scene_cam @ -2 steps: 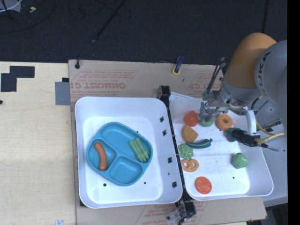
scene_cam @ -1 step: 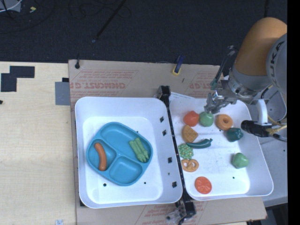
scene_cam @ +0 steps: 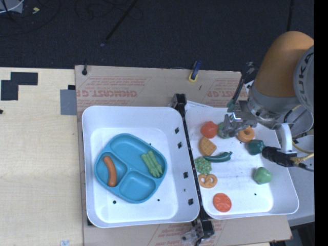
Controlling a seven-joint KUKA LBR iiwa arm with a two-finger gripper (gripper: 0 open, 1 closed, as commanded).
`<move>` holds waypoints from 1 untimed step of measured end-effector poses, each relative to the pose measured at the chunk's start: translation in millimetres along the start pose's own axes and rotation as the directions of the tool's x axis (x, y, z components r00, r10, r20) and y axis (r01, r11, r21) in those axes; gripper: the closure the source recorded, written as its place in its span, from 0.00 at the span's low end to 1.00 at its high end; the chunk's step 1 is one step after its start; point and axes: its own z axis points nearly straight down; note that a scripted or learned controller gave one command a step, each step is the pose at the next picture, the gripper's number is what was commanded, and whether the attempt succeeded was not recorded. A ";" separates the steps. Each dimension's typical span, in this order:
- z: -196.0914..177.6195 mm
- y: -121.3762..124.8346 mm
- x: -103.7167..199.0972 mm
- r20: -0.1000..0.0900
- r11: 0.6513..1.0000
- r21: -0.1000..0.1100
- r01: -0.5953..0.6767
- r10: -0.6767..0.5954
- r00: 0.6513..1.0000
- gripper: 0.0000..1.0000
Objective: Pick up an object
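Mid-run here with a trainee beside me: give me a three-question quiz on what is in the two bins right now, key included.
1. True or false: the blue tray lies in the right bin.
2. Which sits in the tray's left compartment? A) sausage B) green beans C) pretzel
3. Fill in: the claw hovers over the far part of the ____ bin, near the red tomato.

Key: 1 false, the tray is in the left bin; 2 A; 3 right.
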 end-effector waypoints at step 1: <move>11.1 -39.2 43.1 -0.001 1.000 0.003 0.001 -0.001 1.000 1.00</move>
